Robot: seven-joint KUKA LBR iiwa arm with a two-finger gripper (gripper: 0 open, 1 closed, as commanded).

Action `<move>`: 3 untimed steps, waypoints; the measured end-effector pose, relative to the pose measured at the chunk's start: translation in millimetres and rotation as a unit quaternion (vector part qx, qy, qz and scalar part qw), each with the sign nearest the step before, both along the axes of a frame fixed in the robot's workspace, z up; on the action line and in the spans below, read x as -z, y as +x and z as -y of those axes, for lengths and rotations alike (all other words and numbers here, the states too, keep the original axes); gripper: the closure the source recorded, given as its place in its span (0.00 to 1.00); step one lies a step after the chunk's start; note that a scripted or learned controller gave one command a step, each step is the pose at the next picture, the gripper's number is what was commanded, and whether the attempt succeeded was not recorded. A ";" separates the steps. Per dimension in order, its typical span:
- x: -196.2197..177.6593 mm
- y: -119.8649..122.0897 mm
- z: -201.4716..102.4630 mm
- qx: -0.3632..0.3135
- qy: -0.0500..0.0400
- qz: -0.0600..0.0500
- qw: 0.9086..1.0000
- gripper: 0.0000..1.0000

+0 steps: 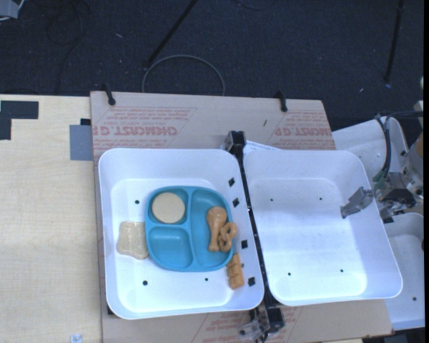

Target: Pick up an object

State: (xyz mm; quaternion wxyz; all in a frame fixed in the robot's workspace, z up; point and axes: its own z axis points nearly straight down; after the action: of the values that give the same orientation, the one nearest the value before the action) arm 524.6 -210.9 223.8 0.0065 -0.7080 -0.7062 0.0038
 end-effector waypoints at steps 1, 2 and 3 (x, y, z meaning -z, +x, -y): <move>-6.4 2.6 0.0 -0.001 -0.001 0.006 1.000 0.00; 39.6 9.8 -2.3 -0.002 -0.001 0.005 1.000 0.00; 101.7 8.2 -9.3 -0.001 -0.001 0.004 1.000 0.00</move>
State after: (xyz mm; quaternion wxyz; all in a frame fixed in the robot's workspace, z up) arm 532.8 -201.7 122.0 0.0032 -0.7071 -0.7071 0.0013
